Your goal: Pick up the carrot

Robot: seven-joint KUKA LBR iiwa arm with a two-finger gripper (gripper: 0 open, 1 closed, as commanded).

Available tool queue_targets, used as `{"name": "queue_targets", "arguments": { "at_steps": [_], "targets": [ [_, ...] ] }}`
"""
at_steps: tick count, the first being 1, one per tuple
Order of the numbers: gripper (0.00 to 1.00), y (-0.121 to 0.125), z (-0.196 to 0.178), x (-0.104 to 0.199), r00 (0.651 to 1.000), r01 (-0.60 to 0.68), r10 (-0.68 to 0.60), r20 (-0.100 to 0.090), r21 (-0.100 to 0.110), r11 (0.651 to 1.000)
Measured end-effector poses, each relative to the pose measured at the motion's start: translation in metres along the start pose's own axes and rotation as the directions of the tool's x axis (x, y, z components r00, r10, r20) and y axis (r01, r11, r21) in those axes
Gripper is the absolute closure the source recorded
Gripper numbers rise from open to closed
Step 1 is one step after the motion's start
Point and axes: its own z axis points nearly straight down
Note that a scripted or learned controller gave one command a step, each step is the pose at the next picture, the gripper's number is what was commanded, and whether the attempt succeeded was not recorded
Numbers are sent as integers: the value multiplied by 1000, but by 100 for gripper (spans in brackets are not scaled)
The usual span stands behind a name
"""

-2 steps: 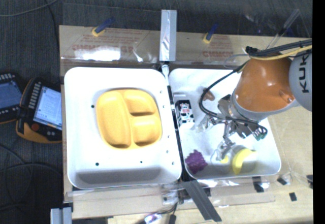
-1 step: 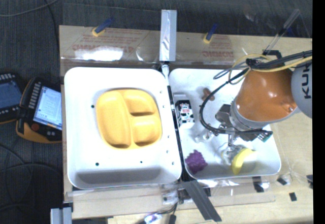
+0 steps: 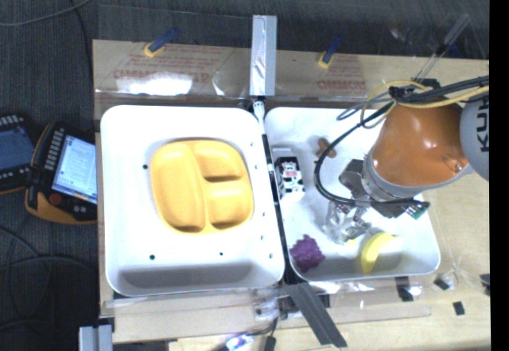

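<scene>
Here the gripper (image 3: 343,224) hangs low in the right bin (image 3: 413,262), its state unclear; it may grab the nearby lemon (image 3: 374,251) or purple toy (image 3: 306,251) instead of the carrot.

A pale wooden bench (image 3: 465,206) stands on dark grey carpet (image 3: 48,47) crossed by black cables (image 3: 48,11).

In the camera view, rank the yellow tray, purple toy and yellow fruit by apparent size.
1. Yellow tray, in the left bin, by far the largest.
2-3. Purple toy and yellow fruit, both in the right bin: too alike to rank.
</scene>
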Motion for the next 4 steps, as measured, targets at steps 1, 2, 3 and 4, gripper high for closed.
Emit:
{"name": "queue_targets", "arguments": {
  "at_steps": [1, 2, 3, 4],
  "targets": [
    [100, -40, 8, 39, 998, -61, 61, 2, 7, 998],
    [100, -75, 12, -34, 903, 430, -430, -4, 0, 903],
    [100, 5, -80, -131, 979, 204, -204, -3, -12, 979],
    [0, 5, -80, -130, 979, 203, -203, -4, -12, 979]
  ]
}}
